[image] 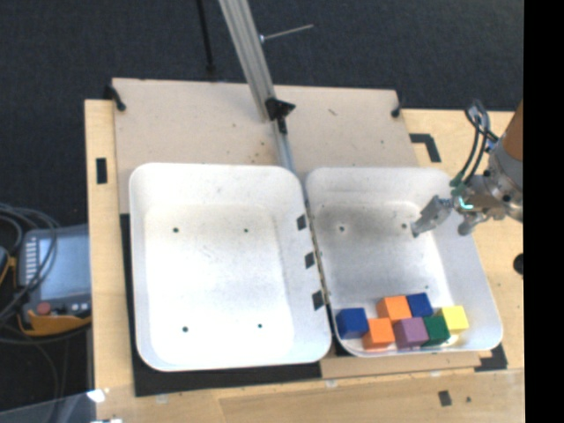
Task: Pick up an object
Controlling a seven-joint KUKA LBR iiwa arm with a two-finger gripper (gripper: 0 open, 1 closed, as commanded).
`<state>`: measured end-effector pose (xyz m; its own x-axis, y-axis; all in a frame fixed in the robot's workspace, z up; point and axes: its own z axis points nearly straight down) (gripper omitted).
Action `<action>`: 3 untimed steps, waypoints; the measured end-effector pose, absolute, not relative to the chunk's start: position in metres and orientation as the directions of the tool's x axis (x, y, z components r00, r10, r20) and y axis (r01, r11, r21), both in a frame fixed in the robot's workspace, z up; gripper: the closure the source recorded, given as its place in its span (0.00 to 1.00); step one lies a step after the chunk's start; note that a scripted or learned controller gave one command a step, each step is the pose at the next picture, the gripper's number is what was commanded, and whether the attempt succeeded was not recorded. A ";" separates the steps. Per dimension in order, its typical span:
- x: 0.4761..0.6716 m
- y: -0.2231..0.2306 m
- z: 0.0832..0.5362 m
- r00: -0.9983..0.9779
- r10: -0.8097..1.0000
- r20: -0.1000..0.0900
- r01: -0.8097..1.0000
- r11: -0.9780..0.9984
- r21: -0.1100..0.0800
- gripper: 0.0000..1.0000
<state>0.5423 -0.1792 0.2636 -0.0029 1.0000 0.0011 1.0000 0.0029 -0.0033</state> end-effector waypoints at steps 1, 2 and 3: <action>0.543 -0.179 0.266 -0.002 1.000 0.000 1.000 0.002 0.002 0.00; 0.545 -0.181 0.203 0.002 1.000 -0.001 1.000 -0.002 -0.005 0.00; 0.534 -0.180 0.152 0.002 1.000 -0.001 1.000 -0.002 -0.004 0.00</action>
<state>0.5345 -0.1804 0.1518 0.0019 1.0000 -0.0014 1.0000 -0.0019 -0.0044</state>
